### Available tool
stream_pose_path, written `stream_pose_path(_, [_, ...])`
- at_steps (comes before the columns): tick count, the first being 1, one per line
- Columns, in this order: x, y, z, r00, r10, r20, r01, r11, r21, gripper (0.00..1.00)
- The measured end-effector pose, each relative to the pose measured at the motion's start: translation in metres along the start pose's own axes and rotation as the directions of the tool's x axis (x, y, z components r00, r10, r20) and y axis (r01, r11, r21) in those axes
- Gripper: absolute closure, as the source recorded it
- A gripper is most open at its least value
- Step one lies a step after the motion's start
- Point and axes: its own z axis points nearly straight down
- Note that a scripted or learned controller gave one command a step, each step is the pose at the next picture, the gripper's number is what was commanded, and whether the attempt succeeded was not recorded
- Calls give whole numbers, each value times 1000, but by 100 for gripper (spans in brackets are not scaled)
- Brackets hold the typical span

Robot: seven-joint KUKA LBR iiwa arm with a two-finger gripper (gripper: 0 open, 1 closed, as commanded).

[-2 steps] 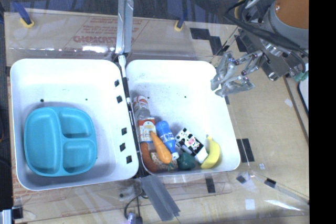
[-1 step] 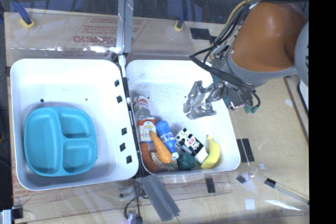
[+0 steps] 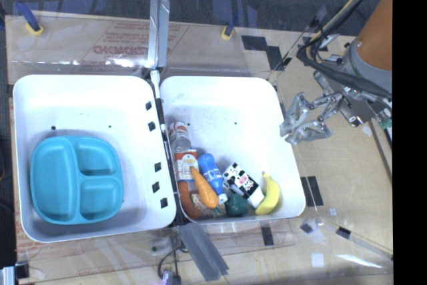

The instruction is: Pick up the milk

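Milk (image 3: 241, 182), a small cow-patterned carton, is lying tilted near the front edge of the right bin (image 3: 220, 87), toward its front-right corner. It is sitting in a tight cluster: the banana (image 3: 269, 195) is touching it on the right, the blue bottle (image 3: 211, 173) is lying just beside it on the left, and a dark green item (image 3: 237, 205) is pressing against its front side. A carrot (image 3: 204, 189) and a ketchup bottle (image 3: 185, 160) are lying further left, near the divider.

Risk assessment: the crowding is leaving little free space around the carton. A descending gripper is likely to strike the banana or bottle, push the carton aside, or close on a neighbour instead. The tilted pose is also likely to cause slipping. The nearby front wall is limiting the approach angle.

Gripper (image 3: 303, 123) is hovering outside the right edge of the right bin, over the bench, well apart from the milk. Its fingers are appearing spread, holding nothing and touching nothing.
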Motion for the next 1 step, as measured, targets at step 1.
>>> stream_pose_path(1, [-10, -18, -63, 795, -606, 1, 606, 795, -2, 100])
